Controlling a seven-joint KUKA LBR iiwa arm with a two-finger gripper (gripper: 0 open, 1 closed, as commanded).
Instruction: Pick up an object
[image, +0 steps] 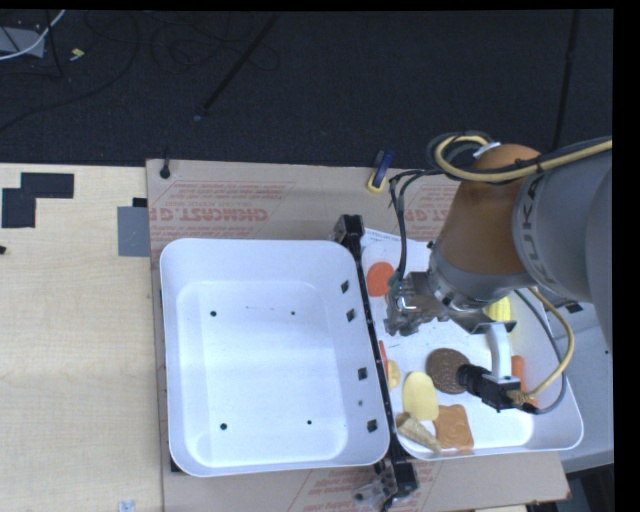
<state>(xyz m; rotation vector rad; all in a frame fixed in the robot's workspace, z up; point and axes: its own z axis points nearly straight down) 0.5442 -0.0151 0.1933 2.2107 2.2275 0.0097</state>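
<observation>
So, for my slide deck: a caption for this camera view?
KUKA arm reaches over the right bin of toy food items, beside the left bin.

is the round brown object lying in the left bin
No, the round brown object lies in the right bin, beside a yellow piece and under the arm.

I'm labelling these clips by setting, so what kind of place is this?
Most likely a robotics lab test bench, not a kitchen. A grey and orange robot arm reaches over two white bins on a cardboard sheet; the right bin holds toy food, and loose cables lie on dark floor behind.
</observation>
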